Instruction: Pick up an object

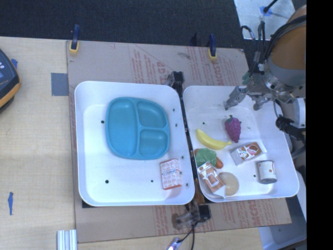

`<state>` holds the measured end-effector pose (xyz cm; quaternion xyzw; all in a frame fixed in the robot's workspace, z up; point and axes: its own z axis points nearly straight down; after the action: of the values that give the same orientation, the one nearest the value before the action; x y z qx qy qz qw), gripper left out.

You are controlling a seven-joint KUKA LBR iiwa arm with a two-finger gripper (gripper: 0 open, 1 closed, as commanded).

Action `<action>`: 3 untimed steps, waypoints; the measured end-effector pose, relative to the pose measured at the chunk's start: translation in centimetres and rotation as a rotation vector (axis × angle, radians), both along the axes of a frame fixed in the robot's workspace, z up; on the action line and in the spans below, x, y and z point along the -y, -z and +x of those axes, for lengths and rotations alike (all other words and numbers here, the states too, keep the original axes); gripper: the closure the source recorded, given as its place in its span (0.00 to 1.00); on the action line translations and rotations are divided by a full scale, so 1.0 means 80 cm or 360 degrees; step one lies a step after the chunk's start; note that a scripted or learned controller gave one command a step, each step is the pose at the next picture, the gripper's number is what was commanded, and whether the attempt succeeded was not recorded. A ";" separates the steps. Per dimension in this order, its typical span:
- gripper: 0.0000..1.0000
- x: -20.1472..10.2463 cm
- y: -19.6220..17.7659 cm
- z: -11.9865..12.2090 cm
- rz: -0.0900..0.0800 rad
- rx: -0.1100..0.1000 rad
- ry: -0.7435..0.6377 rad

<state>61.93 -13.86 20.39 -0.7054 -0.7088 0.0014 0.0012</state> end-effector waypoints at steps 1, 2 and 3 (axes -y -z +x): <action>0.00 -0.007 0.141 -0.018 -0.0002 -0.0003 0.0000; 0.00 0.053 0.140 -0.041 0.0001 -0.0003 0.0004; 1.00 0.054 0.127 -0.041 -0.0001 -0.0005 0.0000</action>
<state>58.65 -18.15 10.21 -0.7055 -0.7087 0.0027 0.0023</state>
